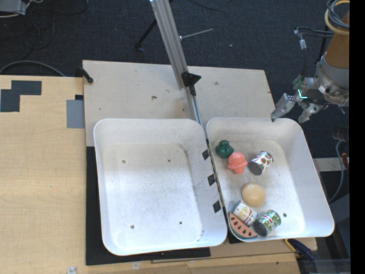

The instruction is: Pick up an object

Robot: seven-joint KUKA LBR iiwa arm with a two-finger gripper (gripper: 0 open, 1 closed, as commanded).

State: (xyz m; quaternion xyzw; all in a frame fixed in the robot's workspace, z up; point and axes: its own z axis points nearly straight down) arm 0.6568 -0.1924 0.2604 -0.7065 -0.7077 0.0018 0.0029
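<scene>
The right bin holds several small objects: a green piece, a pink-red piece, a small can with a red and white label, a tan round lump, another little can, a green-labelled can and a watermelon slice. My gripper hangs above the bin's far right corner, well apart from all of them. Its two fingers are spread, with nothing between them.
The left bin lies beside the right one. A slanted aluminium rail rises behind the bins, its black bracket near their shared edge. A wooden table surface lies to the left.
</scene>
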